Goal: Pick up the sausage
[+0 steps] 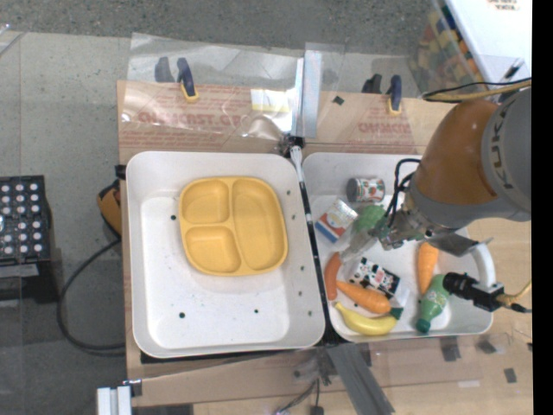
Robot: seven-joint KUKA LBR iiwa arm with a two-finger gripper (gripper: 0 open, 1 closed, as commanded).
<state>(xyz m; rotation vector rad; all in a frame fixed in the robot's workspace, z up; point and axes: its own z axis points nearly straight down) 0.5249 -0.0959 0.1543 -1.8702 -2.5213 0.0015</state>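
1 short reddish-orange sausage (333,276) lies upright along the left wall of the right shallow white bin (327,173), just left of 1 of 2 orange carrots (364,297); the other carrot (426,267) stands by 1 green bottle (431,303). my gripper (390,234) hovers mid-bin; whether it's wide or narrow, i cannot tell. 1 yellow banana (366,321) curves below.

Looks like robot lab from my end: grey arm (484,158) over wooden table (216,115), two white bins (147,258) clamped with blue clips (184,76), plastic sheeting, loose cables (73,292) on concrete floor.
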